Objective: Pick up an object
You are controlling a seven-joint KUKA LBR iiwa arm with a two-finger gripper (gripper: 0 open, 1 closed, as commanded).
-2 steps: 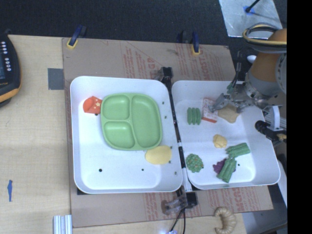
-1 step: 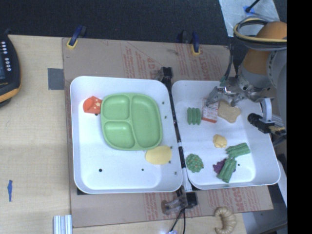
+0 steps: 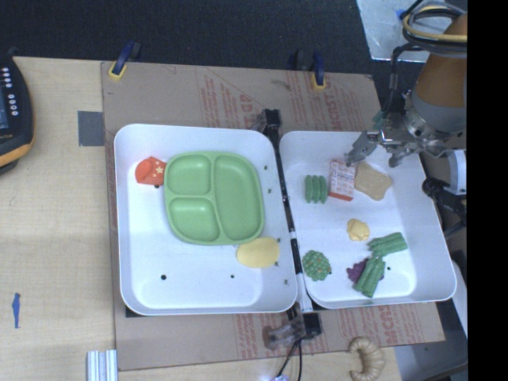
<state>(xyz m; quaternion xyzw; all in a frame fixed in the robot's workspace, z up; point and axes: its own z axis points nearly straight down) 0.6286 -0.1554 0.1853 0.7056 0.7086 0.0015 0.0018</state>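
Observation:
My gripper [image 3: 374, 157] hovers over the far part of the right bin [image 3: 425, 292]. Its two fingers are spread open, with nothing between them. Just in front of it lie a tan bread slice [image 3: 373, 184] and a red-and-white carton [image 3: 342, 180]. A ribbed green piece [image 3: 316, 189] lies left of the carton. Nearer the front are a small yellow piece [image 3: 358, 229], a green vegetable [image 3: 387, 244], a purple-and-green vegetable [image 3: 367, 275] and a broccoli floret [image 3: 317, 265].
The left bin [image 3: 135, 276] holds a green divided plate [image 3: 214, 197], a red piece with a star [image 3: 150, 171] and a yellow lemon-like piece [image 3: 258, 252]. A black divider [image 3: 284, 213] runs between the bins. A tan curled object [image 3: 367, 357] lies on the bench in front.

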